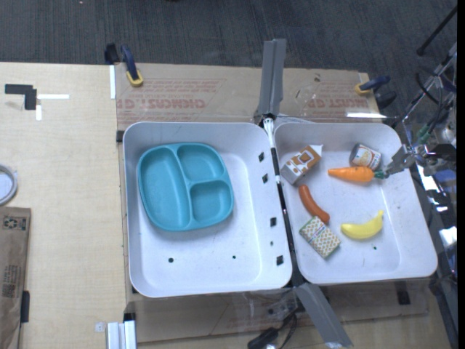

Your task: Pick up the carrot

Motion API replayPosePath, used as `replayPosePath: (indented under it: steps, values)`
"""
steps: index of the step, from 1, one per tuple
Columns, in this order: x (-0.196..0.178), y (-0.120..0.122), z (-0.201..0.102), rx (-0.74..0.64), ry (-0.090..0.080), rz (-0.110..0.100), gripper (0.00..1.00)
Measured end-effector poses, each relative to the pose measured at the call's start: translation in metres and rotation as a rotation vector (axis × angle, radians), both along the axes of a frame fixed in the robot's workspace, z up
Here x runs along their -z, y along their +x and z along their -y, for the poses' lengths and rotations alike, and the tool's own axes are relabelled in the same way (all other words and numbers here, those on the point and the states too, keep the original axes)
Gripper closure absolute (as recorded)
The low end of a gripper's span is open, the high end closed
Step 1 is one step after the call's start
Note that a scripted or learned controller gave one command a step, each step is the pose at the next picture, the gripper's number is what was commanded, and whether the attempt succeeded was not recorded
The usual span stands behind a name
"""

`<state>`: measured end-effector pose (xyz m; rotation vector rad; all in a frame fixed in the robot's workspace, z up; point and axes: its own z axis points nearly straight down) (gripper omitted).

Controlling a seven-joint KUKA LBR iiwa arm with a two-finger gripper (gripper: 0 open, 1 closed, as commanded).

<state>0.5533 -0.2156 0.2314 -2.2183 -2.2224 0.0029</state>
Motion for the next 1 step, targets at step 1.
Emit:
replayPosePath:
  steps: [1]
  values:
    - [0.1161,0.0466,-0.0467,-0.397,-0.007,0.017,0.00]
